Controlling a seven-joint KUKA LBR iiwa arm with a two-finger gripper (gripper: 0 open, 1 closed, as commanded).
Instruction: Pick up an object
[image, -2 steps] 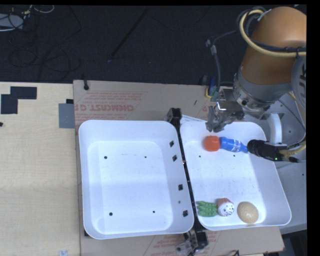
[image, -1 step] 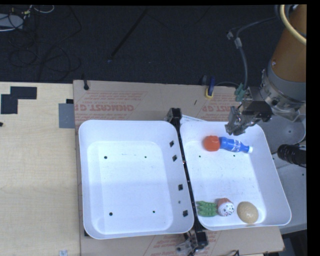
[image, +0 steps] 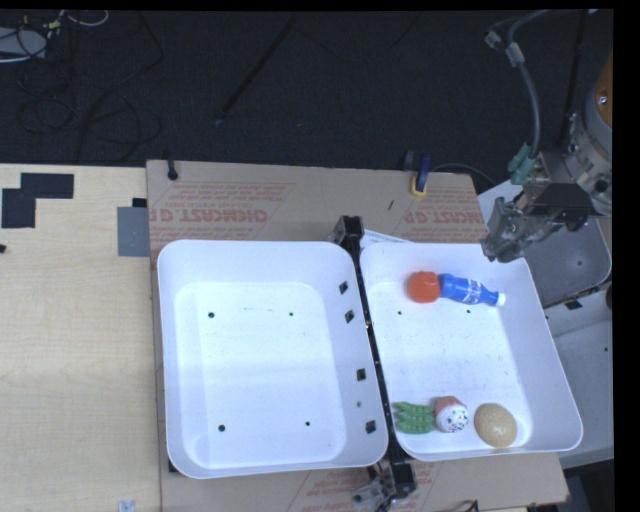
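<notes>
**Approach phase: gripper parked above the right bin's far corner, nothing held**

Candidates all sit in the right bin (image: 560, 395). Far end: a blue bottle (image: 468, 290) lying on its side, white cap pointing right, with an orange-red round object (image: 423, 287) touching or just beside its left end. Near end, in a row along the front wall: a green item (image: 411, 417), a small white-and-red piece (image: 451, 414), a tan egg-shaped object (image: 495, 425), packed close together. The left bin (image: 170, 300) holds no objects.

Gripper (image: 503, 240) hangs over the right bin's far right rim, near the bottle's cap end. Whether the fingers are open or closed cannot be told at this angle; nothing visible between them.

Judgement: the bottle is the nearest target. Best to close across its narrow body, not along its length, and aim mid-body, away from the orange-red neighbour, so the fingers don't nudge both. A lying bottle may roll; descend straight. The front-row trio is crowded against the wall and looks harder. Both bins rest on cardboard on the tabletop (image: 70, 350).
</notes>
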